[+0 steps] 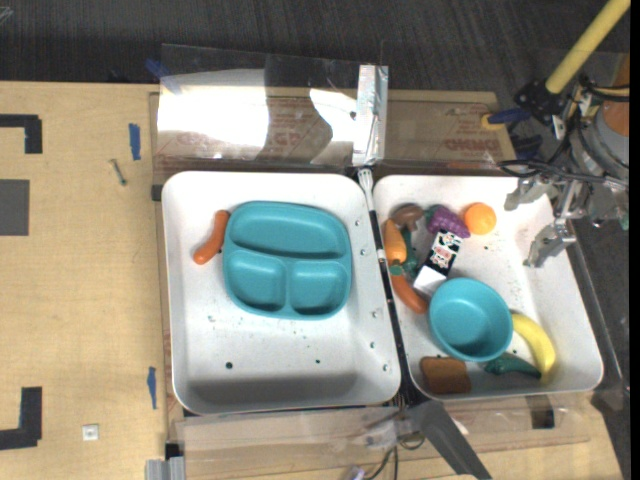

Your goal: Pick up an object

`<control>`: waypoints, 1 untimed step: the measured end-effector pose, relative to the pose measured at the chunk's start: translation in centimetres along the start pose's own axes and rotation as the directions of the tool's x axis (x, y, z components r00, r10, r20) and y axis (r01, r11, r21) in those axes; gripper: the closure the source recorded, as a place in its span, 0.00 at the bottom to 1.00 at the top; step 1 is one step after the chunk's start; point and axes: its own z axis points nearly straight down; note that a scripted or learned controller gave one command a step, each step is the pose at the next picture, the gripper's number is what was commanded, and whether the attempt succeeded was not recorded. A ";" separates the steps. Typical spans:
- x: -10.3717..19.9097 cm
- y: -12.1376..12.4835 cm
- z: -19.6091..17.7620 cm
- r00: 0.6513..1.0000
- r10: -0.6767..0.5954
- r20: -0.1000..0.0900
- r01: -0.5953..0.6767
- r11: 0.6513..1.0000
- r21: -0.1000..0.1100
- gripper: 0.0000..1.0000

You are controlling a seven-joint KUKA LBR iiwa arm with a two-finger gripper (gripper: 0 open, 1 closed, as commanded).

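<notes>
Right bin, glossy white plastic: round teal bowl, curved yellow banana, small orange ball. Left bin: teal three-compartment tray. Gripper over the right bin's far right edge; metal fingers' spread cannot be told.

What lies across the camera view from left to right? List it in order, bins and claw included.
Orange sausage → teal divided plate in the left bin → carrot → teal bowl in the right bin → banana → claw.
</notes>
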 end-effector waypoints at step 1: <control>6.5 -2.1 13.5 0.991 0.137 -0.010 -0.137 0.991 -0.002 0.00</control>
